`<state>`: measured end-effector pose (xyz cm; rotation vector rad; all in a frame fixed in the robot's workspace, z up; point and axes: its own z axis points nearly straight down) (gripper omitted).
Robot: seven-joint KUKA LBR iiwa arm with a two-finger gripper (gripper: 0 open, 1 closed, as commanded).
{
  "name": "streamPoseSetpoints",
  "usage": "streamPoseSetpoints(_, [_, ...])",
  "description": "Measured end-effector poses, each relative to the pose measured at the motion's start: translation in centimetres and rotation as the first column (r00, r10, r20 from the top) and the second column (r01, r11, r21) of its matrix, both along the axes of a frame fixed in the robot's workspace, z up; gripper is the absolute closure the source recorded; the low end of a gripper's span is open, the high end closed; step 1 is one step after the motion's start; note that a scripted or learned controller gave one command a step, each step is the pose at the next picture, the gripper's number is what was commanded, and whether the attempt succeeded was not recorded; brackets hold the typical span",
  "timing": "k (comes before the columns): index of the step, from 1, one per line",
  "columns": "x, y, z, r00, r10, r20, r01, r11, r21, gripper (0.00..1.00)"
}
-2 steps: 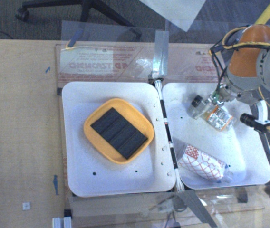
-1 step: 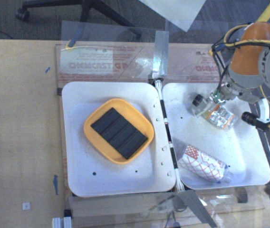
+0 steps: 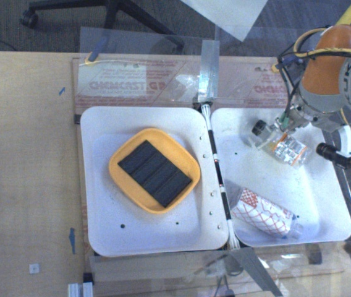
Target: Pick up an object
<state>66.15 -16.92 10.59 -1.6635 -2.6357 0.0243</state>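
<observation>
Dark carpet floor [image 3: 52, 33], black office chair base [image 3: 110, 8], tan wooden bench [image 3: 21, 166]

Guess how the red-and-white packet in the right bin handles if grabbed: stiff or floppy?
Probably floppy: the red-and-white packet looks crumpled and lies unevenly against the right bin near its front wall. Likely light, so it may slide when pushed. Its wrinkled wrapper may deform between fingers.
</observation>
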Motion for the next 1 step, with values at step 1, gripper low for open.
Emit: streamPoseSetpoints(1, [0.65, 9.42, 7.97, 0.995, 0.093, 0.034, -0.093, 0.996, -0.001, 1.00])
